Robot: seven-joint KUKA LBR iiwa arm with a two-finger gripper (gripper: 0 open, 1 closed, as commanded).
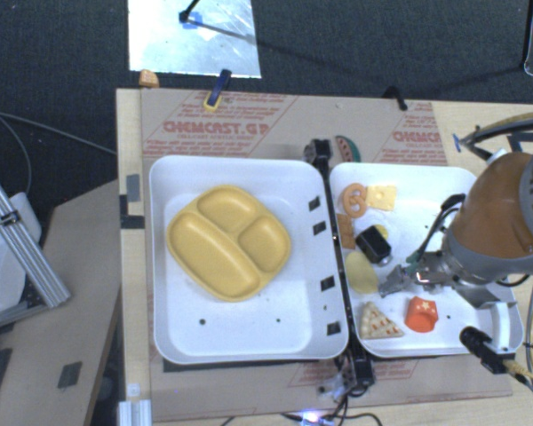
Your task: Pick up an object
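The right bin (444, 189) holds several small items: a pretzel (353, 200), a pale yellow cheese slice (381, 197), a black block (373, 243), a pale round piece (361, 274), a triangular cracker-like slice (378, 323) and a red-orange piece (421, 314). My gripper (398, 280) hangs low over the middle of this bin, its grey fingers pointing left, just right of the pale round piece and above the red-orange piece. Nothing shows between the fingers.
The left bin (173, 327) contains a yellow divided plate (228, 241). Black clips line the divider between the bins (330, 247). The arm's orange band (506, 216) covers the right bin's right side. Cardboard lies under both bins.
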